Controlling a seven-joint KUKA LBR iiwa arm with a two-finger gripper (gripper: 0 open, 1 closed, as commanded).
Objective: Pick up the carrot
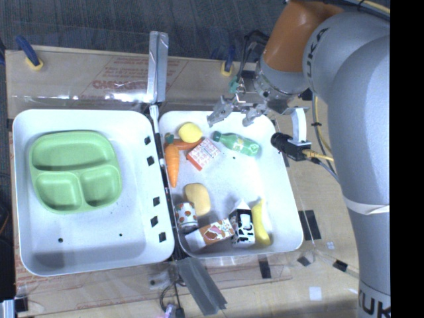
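The carrot [171,161] is orange with a green top and lies along the left wall of the right bin [281,197], pointing toward the front. My gripper [234,114] hangs over the bin's far edge, up and to the right of the carrot and well apart from it. Its two fingers are spread open with nothing between them.
Around the carrot lie a yellow lemon [190,132], a red-and-white box [203,154], a green bottle [236,144], a bread roll [197,197], cans and cartons [215,230] and a banana [260,222]. The left bin [132,230] holds a green divided plate [75,171].
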